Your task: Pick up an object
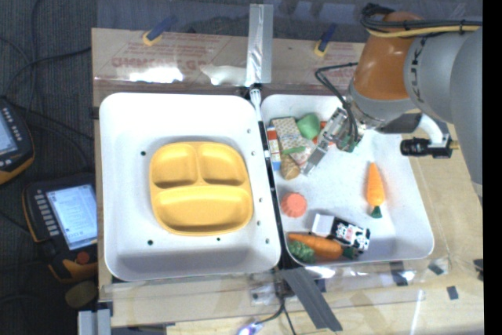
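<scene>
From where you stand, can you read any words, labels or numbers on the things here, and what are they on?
Nothing here reads clearly.
Red lettering on the brown cardboard sheet behind the white plastic bins: too faint.
Print on the small patterned carton in the right bin: too blurred.
Lit screen of the handheld tablet on the left: text too small.

arm in from right | gripper (328,139) low, angled left
</scene>
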Robot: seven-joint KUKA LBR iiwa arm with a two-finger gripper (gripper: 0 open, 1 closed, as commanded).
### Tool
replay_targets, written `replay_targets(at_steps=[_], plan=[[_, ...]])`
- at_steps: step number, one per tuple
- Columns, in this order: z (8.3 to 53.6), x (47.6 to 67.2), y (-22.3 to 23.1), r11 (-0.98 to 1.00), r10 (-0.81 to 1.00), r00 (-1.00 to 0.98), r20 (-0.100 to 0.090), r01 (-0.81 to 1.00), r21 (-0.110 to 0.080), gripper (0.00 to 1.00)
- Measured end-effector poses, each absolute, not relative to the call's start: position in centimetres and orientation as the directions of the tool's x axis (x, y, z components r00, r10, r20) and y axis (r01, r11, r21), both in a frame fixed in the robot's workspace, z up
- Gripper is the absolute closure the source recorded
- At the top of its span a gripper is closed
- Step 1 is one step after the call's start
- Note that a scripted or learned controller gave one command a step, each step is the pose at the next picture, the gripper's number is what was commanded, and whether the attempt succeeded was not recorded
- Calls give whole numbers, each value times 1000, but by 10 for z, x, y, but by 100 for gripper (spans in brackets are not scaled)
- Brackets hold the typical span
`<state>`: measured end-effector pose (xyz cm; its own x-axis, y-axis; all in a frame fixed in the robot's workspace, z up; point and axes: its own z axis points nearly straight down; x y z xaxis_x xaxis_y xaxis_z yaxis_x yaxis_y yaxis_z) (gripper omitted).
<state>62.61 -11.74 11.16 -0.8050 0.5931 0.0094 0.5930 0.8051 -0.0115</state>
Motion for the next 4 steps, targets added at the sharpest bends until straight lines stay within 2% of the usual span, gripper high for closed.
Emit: replay_targets(at_steps=[1,2,3,4], plan=[[90,594,-156,872,489,-872,-10,489,3,0],[90,528,-207,916,402,-916,-13,402,-1,0],[101,530,-207,916,402,-915,-19,402,2,100],[93,491,-142,933,361,-932,-26,361,1,100]])
